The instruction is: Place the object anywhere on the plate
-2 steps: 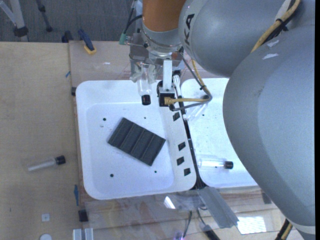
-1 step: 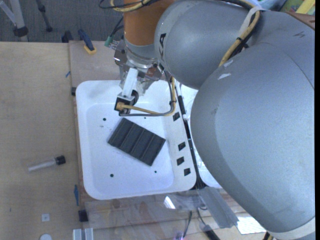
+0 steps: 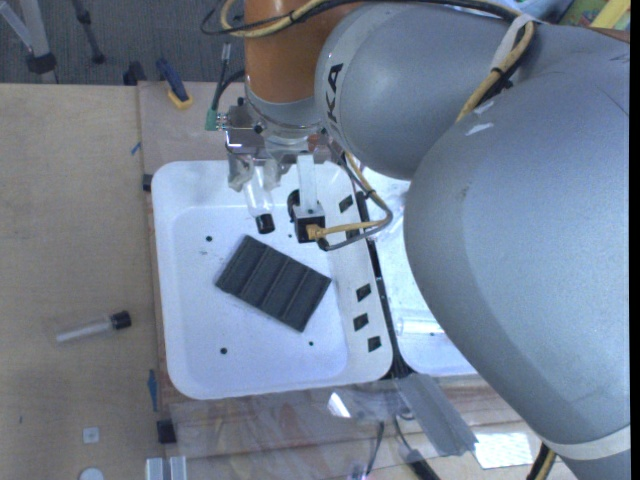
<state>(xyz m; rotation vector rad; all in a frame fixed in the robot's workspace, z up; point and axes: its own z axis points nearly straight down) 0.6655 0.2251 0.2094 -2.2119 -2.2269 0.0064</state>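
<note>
A dark grey ribbed plate is seen lying flat on the floor of the left white bin, roughly in the middle of it. Its long axis is turned diagonally, from the upper left to the lower right of the view.

The end effector is held above the plate's far side, just beyond its upper edge and close to the bin's far wall. Its two fingers are seen apart, with an open gap between them, and nothing is visible between them, so no object can be said to be held. Which object is meant by the task cannot be told from this view.

From the end effector, the plate lies below and slightly toward the near side of the bin, so only a short move down and toward the near wall is judged to be needed. Free white floor is left around the plate on all sides, more on its left and near sides.

Outside the bin, to the left of the plate, a small cylinder with a black cap is lying on the bench.
</note>
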